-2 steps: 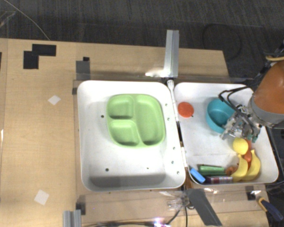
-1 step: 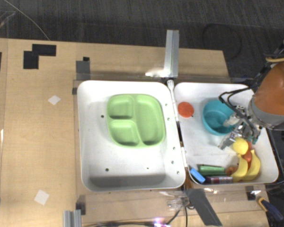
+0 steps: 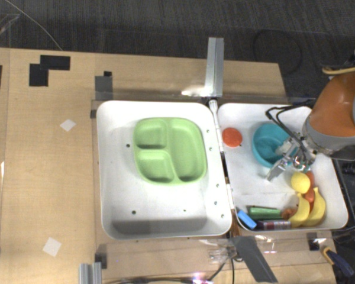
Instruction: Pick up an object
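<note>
A light wooden bench (image 3: 41, 176) is filling the lower scene, carrying black marker patches (image 3: 47, 68) at its far left. Dark grey carpet (image 3: 136, 10) is lying beyond, crossed by thin cables.

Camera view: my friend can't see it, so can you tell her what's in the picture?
A grey and orange robot arm reaches from the right, its hand low over the right white bin beside a blue cup, with an orange ball, yellow toy fruit and markers nearby. The left white bin holds a green divided plate.
</note>
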Controlling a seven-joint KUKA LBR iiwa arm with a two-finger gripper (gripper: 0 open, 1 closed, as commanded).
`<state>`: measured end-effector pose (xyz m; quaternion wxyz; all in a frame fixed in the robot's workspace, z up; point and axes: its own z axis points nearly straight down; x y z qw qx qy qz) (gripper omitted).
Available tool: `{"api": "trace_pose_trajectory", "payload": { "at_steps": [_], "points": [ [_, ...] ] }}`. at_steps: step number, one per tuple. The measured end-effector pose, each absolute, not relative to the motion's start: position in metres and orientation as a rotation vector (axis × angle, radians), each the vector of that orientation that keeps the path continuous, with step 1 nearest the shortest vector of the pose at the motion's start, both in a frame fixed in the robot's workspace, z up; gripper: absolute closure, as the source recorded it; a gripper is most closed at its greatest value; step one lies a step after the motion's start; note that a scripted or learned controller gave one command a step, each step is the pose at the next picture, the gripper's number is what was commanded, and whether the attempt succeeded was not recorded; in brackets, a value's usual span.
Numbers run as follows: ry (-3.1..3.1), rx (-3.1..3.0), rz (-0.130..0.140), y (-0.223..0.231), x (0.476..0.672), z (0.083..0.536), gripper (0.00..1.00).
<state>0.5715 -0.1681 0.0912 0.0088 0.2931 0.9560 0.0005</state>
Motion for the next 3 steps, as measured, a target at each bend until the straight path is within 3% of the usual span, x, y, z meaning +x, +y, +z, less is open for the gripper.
{"api": "trace_pose_trajectory", "payload": {
  "at_steps": [1,2,3],
  "points": [
    [2.895,1.165,0.006,-0.158,0.535,0.091,0.00],
    [2.901,1.155,0.004,-0.156,0.562,0.091,0.00],
    [2.773,1.434,0.006,-0.143,0.563,0.091,0.00]
  ]
}}
